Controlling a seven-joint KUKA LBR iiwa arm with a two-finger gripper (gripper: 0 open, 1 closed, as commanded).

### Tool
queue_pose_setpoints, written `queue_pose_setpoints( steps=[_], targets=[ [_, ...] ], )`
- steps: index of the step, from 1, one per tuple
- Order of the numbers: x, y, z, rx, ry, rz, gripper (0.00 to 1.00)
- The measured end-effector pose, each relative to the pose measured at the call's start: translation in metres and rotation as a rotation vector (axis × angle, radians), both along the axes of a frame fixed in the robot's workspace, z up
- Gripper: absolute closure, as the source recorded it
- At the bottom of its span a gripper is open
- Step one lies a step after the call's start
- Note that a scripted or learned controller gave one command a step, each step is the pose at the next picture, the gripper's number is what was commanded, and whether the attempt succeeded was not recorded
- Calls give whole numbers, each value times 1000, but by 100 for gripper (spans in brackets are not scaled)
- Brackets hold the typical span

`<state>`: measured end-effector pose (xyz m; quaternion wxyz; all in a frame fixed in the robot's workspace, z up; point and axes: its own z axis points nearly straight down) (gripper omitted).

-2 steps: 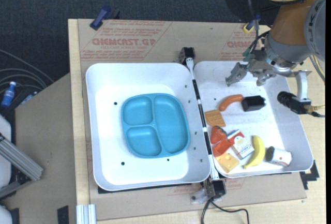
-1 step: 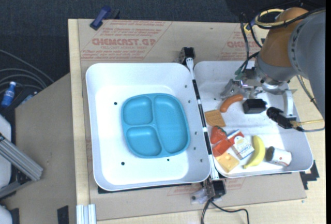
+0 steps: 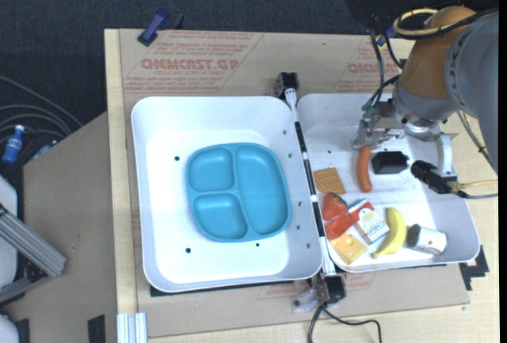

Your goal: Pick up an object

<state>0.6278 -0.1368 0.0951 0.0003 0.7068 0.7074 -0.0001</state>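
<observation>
My gripper (image 3: 371, 135) hangs over the upper middle of the right bin (image 3: 455, 211). Just below it an orange-red sausage (image 3: 363, 170) lies lengthwise, its upper end reaching the gripper's tip; whether they touch is unclear. Lower in the same bin lie a tan cracker (image 3: 329, 180), a red piece (image 3: 336, 208), a yellow wedge (image 3: 346, 247), a small printed box (image 3: 367, 223), a banana (image 3: 394, 231) and a white tube with a red end (image 3: 428, 239).
The left bin (image 3: 154, 175) holds a blue divided plate (image 3: 236, 191). A black clip (image 3: 287, 83) sits where the bins meet at the top. A blue object (image 3: 154, 27) lies on the board's far left corner.
</observation>
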Motion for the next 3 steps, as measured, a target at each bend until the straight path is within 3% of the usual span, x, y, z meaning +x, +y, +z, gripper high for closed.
queue_pose_setpoints(
  steps=[1, 2, 3],
  targets=[
    [-38, 61, 104, 1, -1, 1, 100],
    [-108, 98, 149, 2, 3, 0, 100],
    [-140, 128, 167, 2, 4, 0, 100]
  ],
)
